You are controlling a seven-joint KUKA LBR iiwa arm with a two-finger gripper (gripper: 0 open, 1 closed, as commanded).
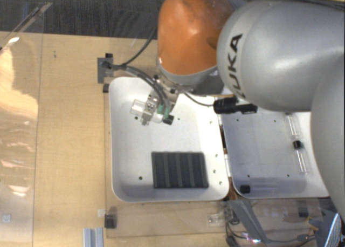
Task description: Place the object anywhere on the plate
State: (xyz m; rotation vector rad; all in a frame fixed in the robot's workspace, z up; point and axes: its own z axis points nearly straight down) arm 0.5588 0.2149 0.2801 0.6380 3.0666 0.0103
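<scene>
The plate point(179, 169) is a black ribbed rectangle lying flat in the near part of the left bin point(121, 149). My gripper point(143, 111) hangs over the upper left part of that bin, well behind the plate and slightly left of it. I see nothing between its tips. A slim clear tube-like object point(298, 144) with a small black part lies in the right bin point(259, 154), near its right side, far from the gripper. The arm's orange band point(188, 30) and grey body cover the back of both bins.
A cable runs from a black bracket point(106, 68) at the left bin's back corner to the wrist. A small black piece point(244, 189) sits in the right bin's near left corner. Bare wooden bench point(54, 143) lies to the left.
</scene>
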